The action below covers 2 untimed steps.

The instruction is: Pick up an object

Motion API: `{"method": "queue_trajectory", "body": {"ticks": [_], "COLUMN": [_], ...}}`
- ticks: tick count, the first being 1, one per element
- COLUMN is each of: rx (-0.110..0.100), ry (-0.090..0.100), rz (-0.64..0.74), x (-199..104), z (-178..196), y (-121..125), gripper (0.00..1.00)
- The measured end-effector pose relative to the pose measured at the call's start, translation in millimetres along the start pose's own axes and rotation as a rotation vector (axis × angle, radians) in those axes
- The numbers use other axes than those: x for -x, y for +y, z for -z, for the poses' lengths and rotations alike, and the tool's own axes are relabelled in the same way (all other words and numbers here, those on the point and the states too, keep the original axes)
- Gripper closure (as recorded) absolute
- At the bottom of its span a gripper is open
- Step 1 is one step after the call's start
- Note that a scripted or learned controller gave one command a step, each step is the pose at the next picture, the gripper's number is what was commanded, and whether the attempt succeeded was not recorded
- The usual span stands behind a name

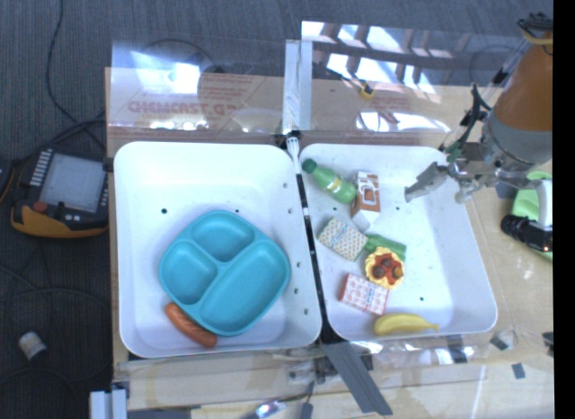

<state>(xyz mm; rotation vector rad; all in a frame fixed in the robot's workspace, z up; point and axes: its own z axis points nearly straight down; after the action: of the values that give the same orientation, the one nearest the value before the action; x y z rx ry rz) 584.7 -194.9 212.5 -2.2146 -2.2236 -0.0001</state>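
My gripper hangs over the upper right part of the right bin, fingers spread open with nothing between them. To its left lie a green bottle and a small brown and white box. Lower in the same bin are a checkered pouch, a green piece, a round yellow toy with red topping, a pink patterned box and a yellow banana. None of them touches the gripper.
The left bin holds a blue divided plate with an orange sausage at its lower left. A ridge separates the two bins. A handheld pendant lies on the floor at the left.
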Motion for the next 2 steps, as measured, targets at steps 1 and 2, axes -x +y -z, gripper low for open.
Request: {"method": "queue_trajectory", "body": {"ticks": [1, 2], "rx": [0.009, 0.013], "ry": [-0.006, -0.009], "rz": [-0.034, 0.11], "x": [-34, -76], "z": [-83, -123], "y": [28, 59], "gripper": [0.0, 0.0]}}
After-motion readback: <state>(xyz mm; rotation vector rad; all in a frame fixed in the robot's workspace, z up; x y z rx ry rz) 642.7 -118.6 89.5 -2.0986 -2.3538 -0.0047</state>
